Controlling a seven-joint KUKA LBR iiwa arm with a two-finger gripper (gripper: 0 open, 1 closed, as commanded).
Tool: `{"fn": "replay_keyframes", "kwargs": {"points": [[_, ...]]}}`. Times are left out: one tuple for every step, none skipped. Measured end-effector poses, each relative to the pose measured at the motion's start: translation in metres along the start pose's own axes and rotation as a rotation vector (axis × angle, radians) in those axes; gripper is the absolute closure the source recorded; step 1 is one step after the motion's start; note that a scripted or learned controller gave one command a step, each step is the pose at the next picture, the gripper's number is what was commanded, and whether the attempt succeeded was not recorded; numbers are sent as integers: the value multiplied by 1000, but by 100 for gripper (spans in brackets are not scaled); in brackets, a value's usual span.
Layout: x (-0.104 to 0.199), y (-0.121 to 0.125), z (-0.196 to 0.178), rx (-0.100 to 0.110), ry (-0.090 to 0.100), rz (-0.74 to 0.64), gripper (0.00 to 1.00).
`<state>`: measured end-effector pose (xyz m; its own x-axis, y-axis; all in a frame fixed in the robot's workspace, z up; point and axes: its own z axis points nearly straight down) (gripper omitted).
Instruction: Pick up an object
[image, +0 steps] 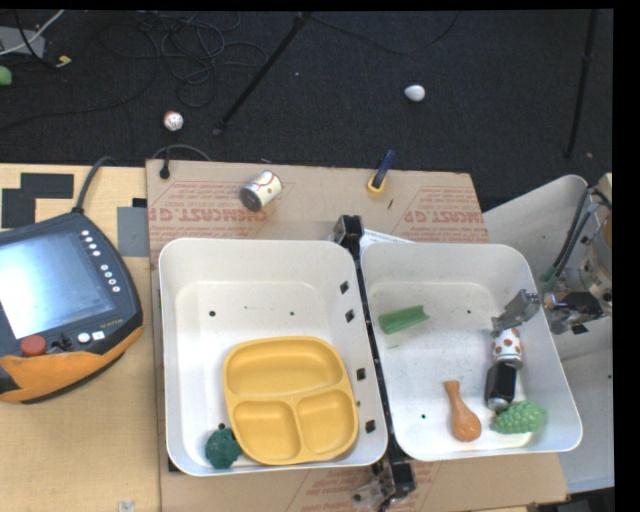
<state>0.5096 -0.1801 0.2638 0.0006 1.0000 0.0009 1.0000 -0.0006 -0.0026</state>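
The right bin (440, 270) holds a green block (403, 319), an orange drumstick-shaped toy (461, 412), a bumpy green toy (519, 417) and a dark bottle-like object (500, 384) with a white, red-spotted top (508, 346). My gripper (517, 311) reaches in over the bin's right wall and hangs just above the red-spotted top, near the right side. I see nothing held in it. A yellow divided plate (290, 399) and a dark green toy (222, 447) lie in the left bin (250, 270).
A small can (260, 189) and a blue-and-yellow tool (380, 175) lie on the cardboard behind the bins. A teach pendant (60, 300) rests on the bench at the left. Black clips (347, 232) join the bins along the middle wall.
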Motion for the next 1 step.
{"fn": "replay_keyframes", "kwargs": {"points": [[-1,0,-10,1,1,1,100]]}}
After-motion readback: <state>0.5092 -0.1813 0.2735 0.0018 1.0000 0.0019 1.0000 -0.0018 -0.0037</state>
